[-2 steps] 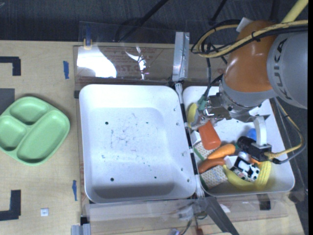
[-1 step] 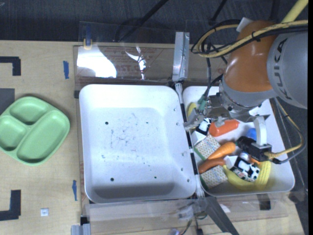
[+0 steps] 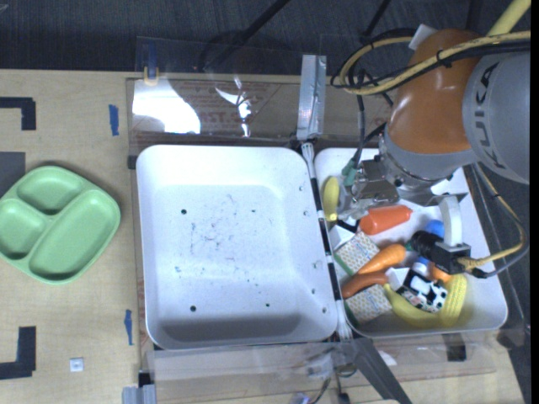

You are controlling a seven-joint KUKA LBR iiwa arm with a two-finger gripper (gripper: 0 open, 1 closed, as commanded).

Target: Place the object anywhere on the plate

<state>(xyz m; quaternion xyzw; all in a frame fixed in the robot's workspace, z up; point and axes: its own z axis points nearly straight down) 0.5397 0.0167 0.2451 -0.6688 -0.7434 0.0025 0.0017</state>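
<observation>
Two shallow white bins sit side by side on the wooden tabletop [image 3: 67, 99], and the left bin [image 3: 223, 242] is the bigger sight, its scuffed floor bare apart from faint blue marks. The right bin [image 3: 488, 305] is crowded with toy food and partly covered by the arm [image 3: 455, 99], whose grey body and orange band come in from the upper right, with yellow and black cables looping over it. Below the band, the end effector [image 3: 370, 188] hangs over the upper left part of the right bin; how its jaws stand cannot be told, and nothing can be seen gripped there.

Well apart from both bins, near the left edge of the tabletop, lies the green plate [image 3: 55, 223], divided into three compartments, nothing resting in them.

Inside the right bin, a yellow banana [image 3: 429, 310] curves along the lower side. An orange carrot [image 3: 385, 220] lies just below the end effector, and a second carrot [image 3: 376, 263] lies slantwise beneath it. A small black-and-white piece [image 3: 428, 291] rests against the banana. A smaller yellow item [image 3: 331, 194] lies by the bin's left wall.
</observation>
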